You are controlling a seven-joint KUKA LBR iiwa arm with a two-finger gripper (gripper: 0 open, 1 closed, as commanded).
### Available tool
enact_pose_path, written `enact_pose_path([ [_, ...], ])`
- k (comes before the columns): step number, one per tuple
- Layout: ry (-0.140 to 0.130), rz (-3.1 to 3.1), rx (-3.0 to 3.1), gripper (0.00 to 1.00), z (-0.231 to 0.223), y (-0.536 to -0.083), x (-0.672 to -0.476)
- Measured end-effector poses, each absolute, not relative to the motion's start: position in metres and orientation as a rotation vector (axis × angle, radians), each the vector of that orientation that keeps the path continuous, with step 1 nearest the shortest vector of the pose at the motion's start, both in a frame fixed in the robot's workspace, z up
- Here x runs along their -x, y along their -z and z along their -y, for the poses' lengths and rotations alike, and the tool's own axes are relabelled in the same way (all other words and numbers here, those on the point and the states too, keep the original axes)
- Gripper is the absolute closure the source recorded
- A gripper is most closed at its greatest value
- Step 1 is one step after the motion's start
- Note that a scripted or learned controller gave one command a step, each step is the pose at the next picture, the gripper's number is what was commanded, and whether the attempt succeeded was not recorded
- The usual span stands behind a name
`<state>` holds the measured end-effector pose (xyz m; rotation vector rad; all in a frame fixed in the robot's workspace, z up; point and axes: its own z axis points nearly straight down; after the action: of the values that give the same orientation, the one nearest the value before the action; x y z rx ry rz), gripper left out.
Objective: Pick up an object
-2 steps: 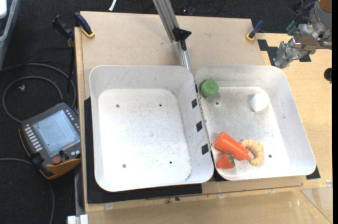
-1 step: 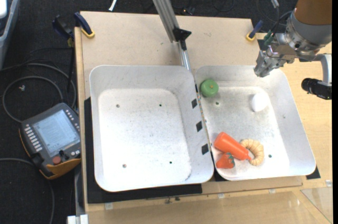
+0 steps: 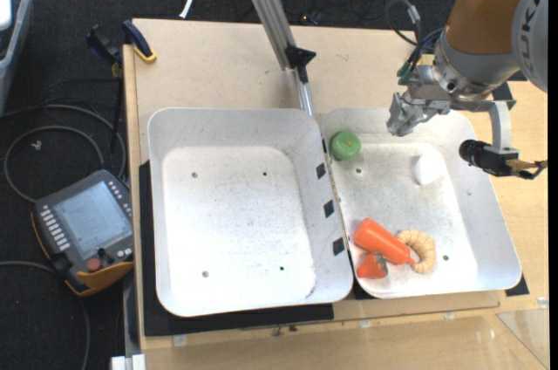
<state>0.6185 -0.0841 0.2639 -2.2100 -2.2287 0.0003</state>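
The claw (image 3: 403, 122) hangs over the far rim of the right bin (image 3: 488, 211), well above the things inside; whether it is released or clenched cannot be told from this angle, and nothing shows in it. The grey arm with its orange band (image 3: 493, 6) reaches in from beyond that bin's far right corner.

All the things lie in the right bin. A green ball (image 3: 345, 145) sits near the bin's far left corner, close to the wall shared with the left bin (image 3: 231, 207). A white lump (image 3: 427, 167) lies toward the middle of the far half, just nearer the camera than the claw and apart from it. In the near half, an orange carrot (image 3: 384, 240) lies slantwise, touching a small red piece (image 3: 372, 266) at its near side and a curved tan shrimp (image 3: 420, 250) at its right.

Both bins rest on a tan counter (image 3: 218, 63). A pendant (image 3: 85, 224) lies on the floor, well left of the left bin.
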Motion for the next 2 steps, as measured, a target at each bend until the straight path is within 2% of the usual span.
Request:
enact_pose_path([
  [1,-0.001,2.228,2.209,1.00,0.028,-0.251,-0.596],
  [2,0.001,2.230,2.210,1.00,-0.027,-0.257,-0.582],
])
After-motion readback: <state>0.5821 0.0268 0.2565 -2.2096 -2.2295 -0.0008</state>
